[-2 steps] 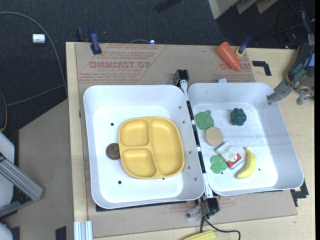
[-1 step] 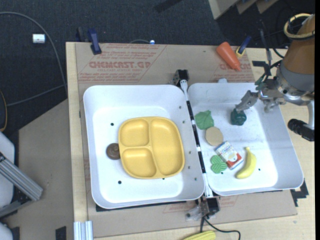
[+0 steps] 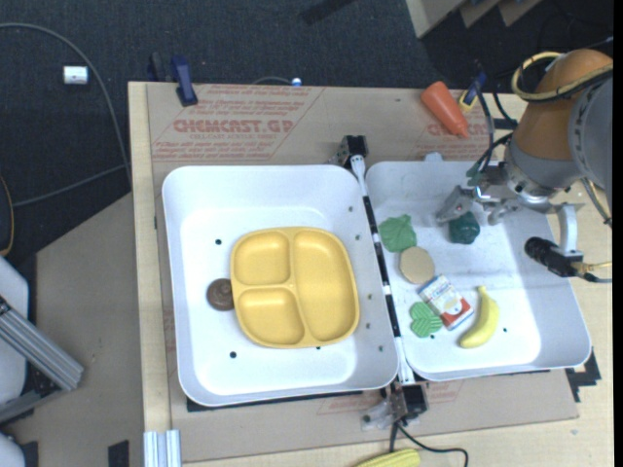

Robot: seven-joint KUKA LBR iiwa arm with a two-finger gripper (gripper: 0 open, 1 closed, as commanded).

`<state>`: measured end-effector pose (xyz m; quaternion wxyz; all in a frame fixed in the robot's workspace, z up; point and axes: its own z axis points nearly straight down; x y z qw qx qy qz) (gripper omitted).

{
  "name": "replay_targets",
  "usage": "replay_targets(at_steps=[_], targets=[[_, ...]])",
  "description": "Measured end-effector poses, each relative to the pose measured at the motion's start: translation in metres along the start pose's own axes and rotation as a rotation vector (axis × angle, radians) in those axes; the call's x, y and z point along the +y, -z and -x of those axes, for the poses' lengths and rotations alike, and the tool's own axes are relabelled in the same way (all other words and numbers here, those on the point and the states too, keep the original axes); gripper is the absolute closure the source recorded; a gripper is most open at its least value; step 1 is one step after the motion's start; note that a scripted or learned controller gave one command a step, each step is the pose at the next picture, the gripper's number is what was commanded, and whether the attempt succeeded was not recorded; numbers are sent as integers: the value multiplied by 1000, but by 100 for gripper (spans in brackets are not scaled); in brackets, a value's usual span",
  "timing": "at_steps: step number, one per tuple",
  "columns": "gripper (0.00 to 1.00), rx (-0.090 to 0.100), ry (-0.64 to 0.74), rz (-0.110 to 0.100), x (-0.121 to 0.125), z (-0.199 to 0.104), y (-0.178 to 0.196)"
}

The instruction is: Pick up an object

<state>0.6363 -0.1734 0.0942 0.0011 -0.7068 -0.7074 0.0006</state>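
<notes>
A grey robot arm reaches in from the right over the right bin (image 3: 545, 353), its pincer (image 3: 471, 209) hanging low with fingers spread, released, just above a small dark green object (image 3: 464, 229) near the bin's back. This looks like the approach before a grasp; next the pincer would need to drop around the object and clench. The fingertips blur against the white bin, contact is unclear, and the object's shape is hard to make out.

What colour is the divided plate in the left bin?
Yellow; the divided plate shows clearly in the camera view.
</notes>
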Motion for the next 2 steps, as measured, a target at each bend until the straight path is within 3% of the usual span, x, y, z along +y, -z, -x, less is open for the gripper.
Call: replay_targets(at_steps=[1, 2], targets=[[100, -2, 2, 5, 2, 0, 12], [100, 1, 2, 5, 7, -96, 92]])
